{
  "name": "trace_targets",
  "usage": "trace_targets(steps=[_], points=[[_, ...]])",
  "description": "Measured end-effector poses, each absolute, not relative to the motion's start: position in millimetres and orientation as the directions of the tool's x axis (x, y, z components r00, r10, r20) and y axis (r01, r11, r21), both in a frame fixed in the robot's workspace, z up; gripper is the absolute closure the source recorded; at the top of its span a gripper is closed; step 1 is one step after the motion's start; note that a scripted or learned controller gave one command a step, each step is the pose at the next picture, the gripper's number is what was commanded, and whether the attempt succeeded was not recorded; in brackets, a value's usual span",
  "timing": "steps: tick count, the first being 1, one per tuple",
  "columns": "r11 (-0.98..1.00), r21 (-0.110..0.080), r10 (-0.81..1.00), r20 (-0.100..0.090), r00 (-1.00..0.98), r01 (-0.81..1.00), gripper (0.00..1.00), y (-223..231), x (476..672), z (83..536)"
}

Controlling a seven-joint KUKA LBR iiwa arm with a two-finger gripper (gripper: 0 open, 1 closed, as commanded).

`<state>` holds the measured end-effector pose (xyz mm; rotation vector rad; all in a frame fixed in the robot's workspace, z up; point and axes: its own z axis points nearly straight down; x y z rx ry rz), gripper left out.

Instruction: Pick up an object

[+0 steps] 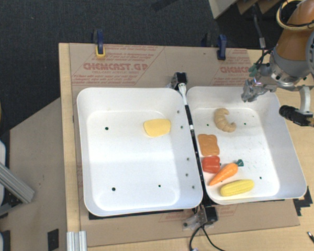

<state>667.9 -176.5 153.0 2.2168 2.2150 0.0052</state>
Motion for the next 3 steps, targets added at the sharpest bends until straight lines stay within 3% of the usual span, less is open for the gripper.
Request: trace_targets(steps=[1, 3], points=[[0.001, -0.002, 1.000, 0.001, -0.001, 1.000, 1.00, -166, 664.5, 133], [0.000, -0.002, 1.000, 0.000, 0.000, 1.000, 1.00, -152, 666.2, 109]])
